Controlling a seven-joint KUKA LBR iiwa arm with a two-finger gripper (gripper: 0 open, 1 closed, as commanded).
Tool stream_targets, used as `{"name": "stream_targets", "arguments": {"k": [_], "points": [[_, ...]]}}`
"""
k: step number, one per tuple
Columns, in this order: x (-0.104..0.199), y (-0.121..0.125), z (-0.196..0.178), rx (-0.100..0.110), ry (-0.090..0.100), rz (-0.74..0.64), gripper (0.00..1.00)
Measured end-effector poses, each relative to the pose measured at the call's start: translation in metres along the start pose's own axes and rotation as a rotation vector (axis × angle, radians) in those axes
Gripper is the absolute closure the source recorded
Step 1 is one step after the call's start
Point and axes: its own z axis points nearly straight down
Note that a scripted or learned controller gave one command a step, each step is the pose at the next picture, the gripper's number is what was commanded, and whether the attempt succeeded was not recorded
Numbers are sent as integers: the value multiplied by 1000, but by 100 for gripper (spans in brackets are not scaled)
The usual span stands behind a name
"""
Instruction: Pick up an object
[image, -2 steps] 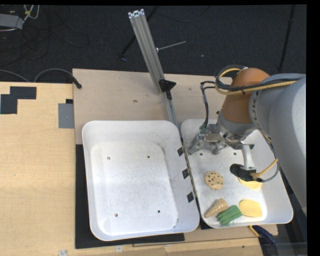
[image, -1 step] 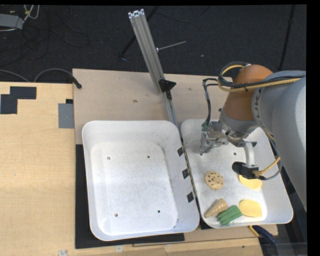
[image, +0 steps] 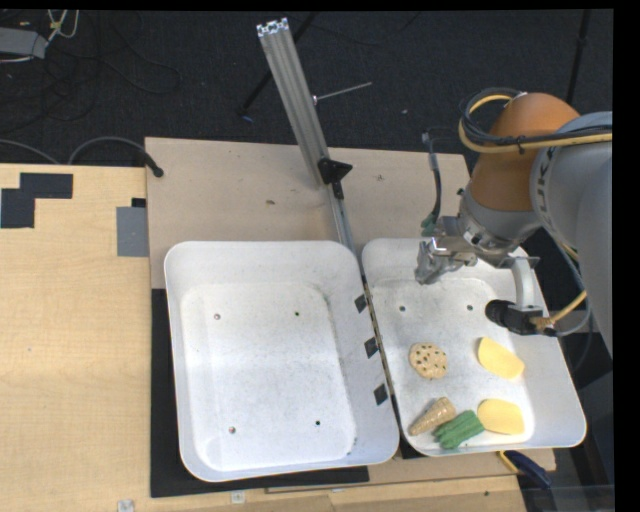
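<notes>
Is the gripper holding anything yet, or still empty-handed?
Holding nothing that shows. The gripper hangs over the far end of the right bin, apart from the cookie and yellow pieces nearer the front. Jaws: cannot tell.

You get even, bright overhead light — the white bins glare slightly (soft shadows only), the floor behind stays dim, focus fairly sharp.
</notes>
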Motion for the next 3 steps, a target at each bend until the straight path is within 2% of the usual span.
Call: {"name": "stream_targets", "arguments": {"k": [2, 3], "points": [[-9, 10, -104, 1, 0, -5, 100], [46, 3, -104, 7, 3, -8, 100]]}}
